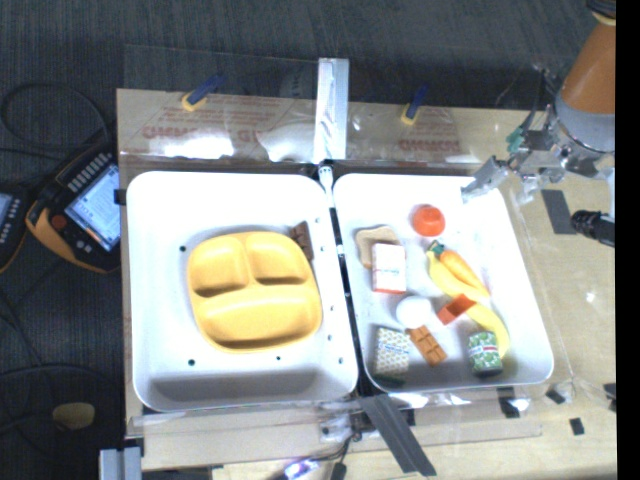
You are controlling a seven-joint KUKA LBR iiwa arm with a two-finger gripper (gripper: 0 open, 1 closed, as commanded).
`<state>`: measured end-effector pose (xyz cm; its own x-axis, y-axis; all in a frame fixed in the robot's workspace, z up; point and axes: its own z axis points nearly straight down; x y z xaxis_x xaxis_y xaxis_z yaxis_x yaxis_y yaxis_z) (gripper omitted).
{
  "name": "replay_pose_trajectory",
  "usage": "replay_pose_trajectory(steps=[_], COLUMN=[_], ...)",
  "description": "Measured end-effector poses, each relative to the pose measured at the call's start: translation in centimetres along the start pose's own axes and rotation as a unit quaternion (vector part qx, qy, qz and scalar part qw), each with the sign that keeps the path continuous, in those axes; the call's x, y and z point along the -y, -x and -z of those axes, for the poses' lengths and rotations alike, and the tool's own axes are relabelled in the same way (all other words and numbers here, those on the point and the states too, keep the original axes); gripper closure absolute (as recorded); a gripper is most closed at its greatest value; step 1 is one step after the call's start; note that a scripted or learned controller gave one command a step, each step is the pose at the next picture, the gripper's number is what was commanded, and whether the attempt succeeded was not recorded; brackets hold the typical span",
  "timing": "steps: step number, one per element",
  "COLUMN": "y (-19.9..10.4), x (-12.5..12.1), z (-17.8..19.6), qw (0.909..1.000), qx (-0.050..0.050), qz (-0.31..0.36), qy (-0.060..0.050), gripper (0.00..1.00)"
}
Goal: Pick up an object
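Green can (485,352) (crowds bin (535,308) edge).

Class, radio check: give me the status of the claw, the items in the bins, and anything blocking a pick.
Claw above right bin's upper right corner, holding nothing. Tomato and banana nearest, untouched. Yellow tray in left bin. Nothing in the way.

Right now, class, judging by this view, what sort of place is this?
Probably a robotics lab test bench: a robot arm reaches over two white bins holding toy food like a banana, with a handheld controller lying nearby.
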<state>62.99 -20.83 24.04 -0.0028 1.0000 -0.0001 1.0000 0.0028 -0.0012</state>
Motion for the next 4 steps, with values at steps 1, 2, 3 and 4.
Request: replay_pose_trajectory(steps=[1, 2, 3, 4], y=[-1.7, -1.8, -4.3, -6.8], x=[0.2, 0.2, 3.8, 8.0], z=[-14.5, -13.6, -10.8, -10.8], qw=[0.9988, 0.9987, 1.0000, 0.9972], qx=[0.001, 0.001, -0.001, -0.001], qz=[0.049, 0.050, 0.001, -0.075], qy=[0.001, 0.000, 0.000, -0.001], gripper=[0.00, 1.00, 1.00, 1.00])
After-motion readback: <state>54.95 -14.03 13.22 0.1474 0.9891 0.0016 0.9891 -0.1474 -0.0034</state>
